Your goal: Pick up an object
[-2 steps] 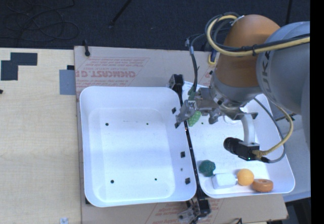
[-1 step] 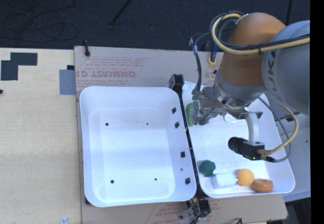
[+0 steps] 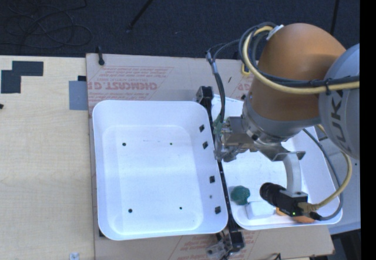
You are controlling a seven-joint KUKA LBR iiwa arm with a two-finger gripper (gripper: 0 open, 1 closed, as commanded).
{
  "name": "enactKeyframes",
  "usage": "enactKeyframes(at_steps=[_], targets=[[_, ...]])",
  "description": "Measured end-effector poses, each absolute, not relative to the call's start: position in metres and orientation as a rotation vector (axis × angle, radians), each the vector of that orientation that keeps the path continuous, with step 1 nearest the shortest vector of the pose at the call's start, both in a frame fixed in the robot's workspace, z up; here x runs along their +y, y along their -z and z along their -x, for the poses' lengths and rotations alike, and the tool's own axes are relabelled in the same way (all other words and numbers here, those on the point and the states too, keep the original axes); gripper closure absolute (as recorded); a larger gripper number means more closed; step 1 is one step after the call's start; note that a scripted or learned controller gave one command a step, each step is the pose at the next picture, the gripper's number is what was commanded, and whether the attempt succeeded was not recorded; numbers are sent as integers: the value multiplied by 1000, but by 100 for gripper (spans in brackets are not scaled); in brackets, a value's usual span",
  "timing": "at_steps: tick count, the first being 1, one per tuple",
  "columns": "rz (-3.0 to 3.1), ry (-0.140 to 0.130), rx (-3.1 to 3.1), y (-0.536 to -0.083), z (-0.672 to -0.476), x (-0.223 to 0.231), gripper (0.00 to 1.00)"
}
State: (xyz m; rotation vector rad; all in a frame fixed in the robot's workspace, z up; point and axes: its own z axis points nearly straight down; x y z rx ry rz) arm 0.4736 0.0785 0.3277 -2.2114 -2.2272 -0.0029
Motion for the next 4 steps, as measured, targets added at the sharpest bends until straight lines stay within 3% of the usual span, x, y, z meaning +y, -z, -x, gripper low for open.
enactKeyframes(at_steps=[4], targets=[[2181,-29,-2246,-361,-475,77,100]])
